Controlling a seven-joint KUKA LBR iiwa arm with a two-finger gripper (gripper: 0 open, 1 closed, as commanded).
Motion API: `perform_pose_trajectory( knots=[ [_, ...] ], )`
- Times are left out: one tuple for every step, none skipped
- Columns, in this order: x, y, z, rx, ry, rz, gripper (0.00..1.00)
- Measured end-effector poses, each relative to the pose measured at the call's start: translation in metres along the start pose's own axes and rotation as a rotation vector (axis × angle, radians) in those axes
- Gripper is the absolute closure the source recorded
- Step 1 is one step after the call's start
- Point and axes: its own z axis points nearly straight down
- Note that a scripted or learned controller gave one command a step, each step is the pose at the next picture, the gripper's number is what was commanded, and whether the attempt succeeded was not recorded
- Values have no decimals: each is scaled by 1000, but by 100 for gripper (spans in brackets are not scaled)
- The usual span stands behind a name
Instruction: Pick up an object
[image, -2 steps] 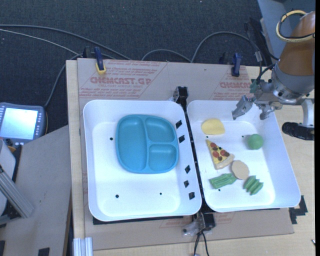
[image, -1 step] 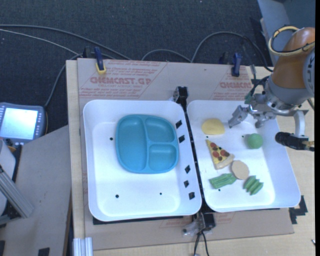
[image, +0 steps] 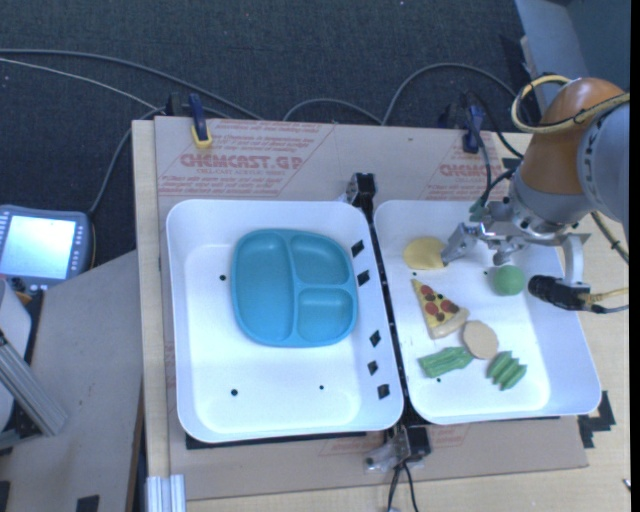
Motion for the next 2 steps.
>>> perform_pose_trajectory(
  knots=[
    [0, 1, -15, -6, -1, 0, 100],
    [0, -6, -64, -12, -3, 2, 100]
  ],
)
